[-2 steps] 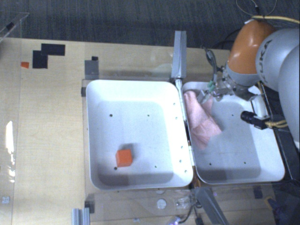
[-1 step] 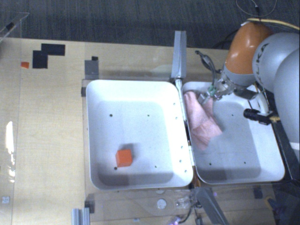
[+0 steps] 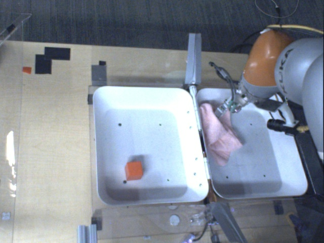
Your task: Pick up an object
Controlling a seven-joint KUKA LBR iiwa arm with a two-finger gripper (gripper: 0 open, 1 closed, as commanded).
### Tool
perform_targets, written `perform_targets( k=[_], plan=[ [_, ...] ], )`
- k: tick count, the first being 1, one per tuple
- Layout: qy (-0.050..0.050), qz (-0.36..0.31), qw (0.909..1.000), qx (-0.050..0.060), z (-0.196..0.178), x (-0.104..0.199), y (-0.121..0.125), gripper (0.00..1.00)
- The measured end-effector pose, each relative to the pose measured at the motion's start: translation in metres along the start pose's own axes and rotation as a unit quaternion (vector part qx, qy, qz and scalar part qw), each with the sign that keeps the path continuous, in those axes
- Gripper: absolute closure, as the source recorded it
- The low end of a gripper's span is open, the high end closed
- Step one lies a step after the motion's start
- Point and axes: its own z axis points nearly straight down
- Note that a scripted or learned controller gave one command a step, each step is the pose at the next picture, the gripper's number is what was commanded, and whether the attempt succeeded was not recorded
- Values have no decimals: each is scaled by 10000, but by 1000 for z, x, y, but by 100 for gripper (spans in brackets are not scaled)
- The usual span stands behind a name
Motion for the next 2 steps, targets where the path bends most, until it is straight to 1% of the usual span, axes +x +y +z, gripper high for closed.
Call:
perform_targets(
  k=[1,2],
  plan=[
    [-12,-13,10000,-58,-14,1,6,100],
    [3,-17,10000,-50,-13,2,6,0]
  ],
)
